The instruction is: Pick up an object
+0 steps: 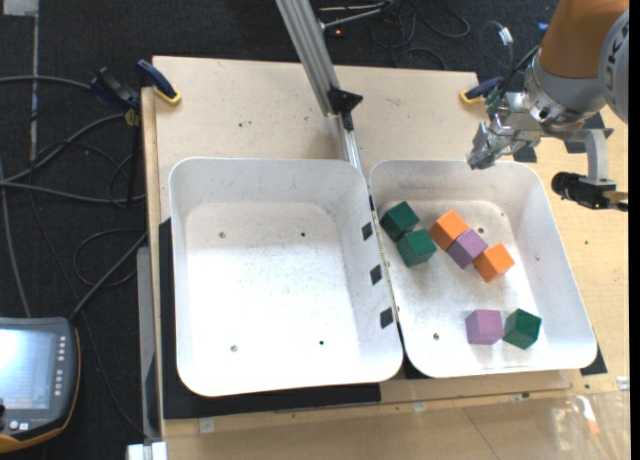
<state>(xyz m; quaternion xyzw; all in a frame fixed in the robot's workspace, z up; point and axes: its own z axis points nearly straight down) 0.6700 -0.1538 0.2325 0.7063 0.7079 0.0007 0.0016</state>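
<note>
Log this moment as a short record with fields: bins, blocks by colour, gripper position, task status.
bins: two shallow white plastic bins side by side, left bin and right bin
green cubes: two touching near the divider, one at the near right
orange cubes: two
purple cubes: one between the orange ones, one beside the near green cube
gripper: two-finger gripper above the right bin's far rim, apart from every cube
task status: nothing picked up yet
</note>
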